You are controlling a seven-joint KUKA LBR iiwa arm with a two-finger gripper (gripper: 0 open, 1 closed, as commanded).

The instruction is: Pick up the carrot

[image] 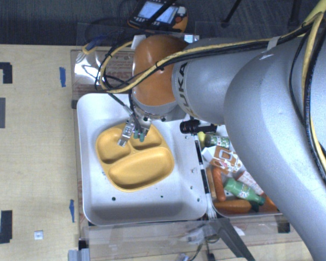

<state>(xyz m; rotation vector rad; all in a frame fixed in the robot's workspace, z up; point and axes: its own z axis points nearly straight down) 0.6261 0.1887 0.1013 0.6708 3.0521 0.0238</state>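
gripper seemingly open, holding nothing

Arm overhangs right bin; carrot crowded.

The big grey robot arm bears dark letters beside its orange band, too cropped to read surely. Packets' print in the right white bin is blurred.
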